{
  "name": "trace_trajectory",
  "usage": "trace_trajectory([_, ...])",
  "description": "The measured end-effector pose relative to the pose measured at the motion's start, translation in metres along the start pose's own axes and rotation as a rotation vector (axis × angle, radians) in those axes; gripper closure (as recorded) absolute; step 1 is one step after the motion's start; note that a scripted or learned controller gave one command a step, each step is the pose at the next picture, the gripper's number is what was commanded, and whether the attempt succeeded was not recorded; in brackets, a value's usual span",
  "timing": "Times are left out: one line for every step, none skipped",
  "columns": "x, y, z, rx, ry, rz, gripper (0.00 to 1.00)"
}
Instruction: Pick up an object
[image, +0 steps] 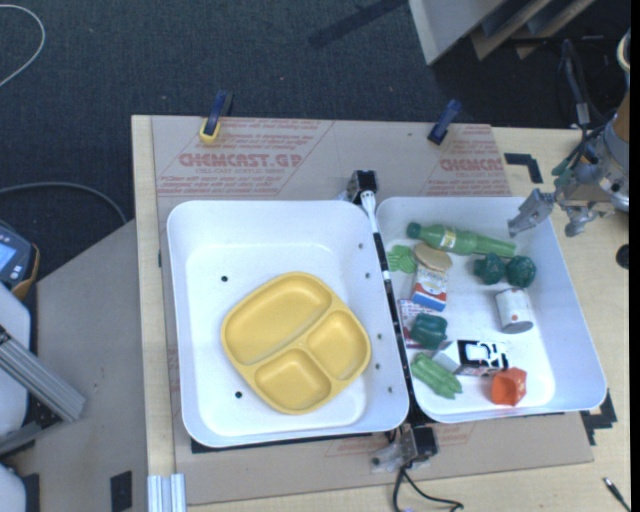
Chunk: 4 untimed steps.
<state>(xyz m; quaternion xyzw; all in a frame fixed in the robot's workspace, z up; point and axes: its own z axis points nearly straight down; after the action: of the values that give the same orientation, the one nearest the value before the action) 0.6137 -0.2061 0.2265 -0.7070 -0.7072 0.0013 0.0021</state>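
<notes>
Hovering above the right bin's (575, 330) far corner, the gripper (553, 207) holds nothing, its jaws spread; the approach step seems in hand, and next it likely must descend over one item. Nearest in that bin lie an orange block (508, 386) and green pepper (436, 374), then a white cylinder (515, 309), farthest a green bottle (462, 239). The left bin (200, 300) holds a yellow divided plate (295, 342).

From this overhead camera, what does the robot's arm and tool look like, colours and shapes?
At the right edge, beside the right bin, the tool is a cluster of grey metal parts, with a slim grey finger slanting toward the bin's far corner. Dark cables run above it. The rest of the arm is cut off by the frame.
</notes>
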Motion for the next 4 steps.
trace_trajectory([0.0, -0.006, 0.044, 0.001, 0.0, 0.0, 0.0])
trace_trajectory([0.003, -0.001, 0.087, 0.0, 0.0, -0.002, 0.0])
trace_trajectory([0.004, -0.002, 0.141, 0.002, 0.001, 0.0, 0.0])
trace_trajectory([0.003, 0.0, 0.125, -0.007, -0.003, 0.0, 1.0])
